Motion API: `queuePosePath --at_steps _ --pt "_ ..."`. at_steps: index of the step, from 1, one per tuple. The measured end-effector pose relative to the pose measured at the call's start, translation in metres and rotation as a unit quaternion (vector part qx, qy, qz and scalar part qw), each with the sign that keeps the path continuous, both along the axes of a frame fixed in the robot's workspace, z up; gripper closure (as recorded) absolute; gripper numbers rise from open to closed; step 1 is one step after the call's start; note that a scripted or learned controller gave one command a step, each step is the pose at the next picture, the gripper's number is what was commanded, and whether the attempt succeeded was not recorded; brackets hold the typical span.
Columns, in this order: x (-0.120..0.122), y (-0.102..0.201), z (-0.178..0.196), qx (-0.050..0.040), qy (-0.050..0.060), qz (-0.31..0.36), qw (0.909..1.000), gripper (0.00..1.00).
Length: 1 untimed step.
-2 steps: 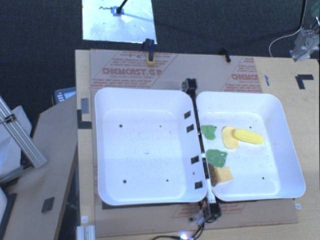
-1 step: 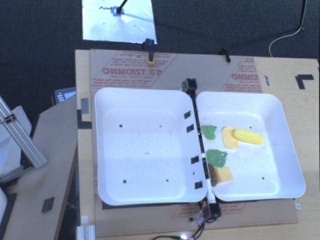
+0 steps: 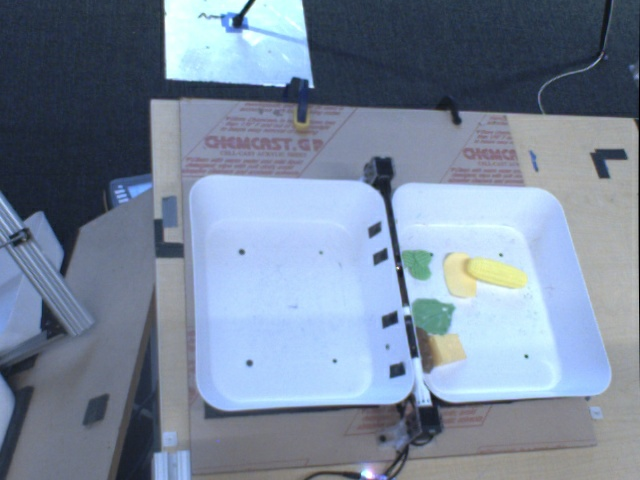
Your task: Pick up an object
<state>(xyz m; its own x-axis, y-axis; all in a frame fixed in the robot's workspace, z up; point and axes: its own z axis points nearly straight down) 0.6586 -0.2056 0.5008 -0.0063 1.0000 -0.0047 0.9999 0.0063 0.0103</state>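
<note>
The right bin (image 3: 560,228) holds several small items near its left side. A yellow corn cob (image 3: 496,272) lies on top of a pale yellow piece (image 3: 458,278). To their left sits a small green leaf-like piece (image 3: 417,263). Lower down lies a larger green piece (image 3: 433,314), and just below it an orange-yellow block (image 3: 443,350) against the bin's left wall.
The left bin (image 3: 290,298) sits beside the right one, joined by a black clip strip (image 3: 395,288). Both rest on a cardboard sheet (image 3: 400,138) on the wooden bench. A grey metal plate (image 3: 235,28) lies at the back left.
</note>
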Motion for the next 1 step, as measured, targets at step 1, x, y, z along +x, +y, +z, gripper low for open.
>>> queuePosePath --at_steps 1 --pt "0.0103 -0.0001 0.0368 0.0009 0.002 0.0 1.0 1.0"
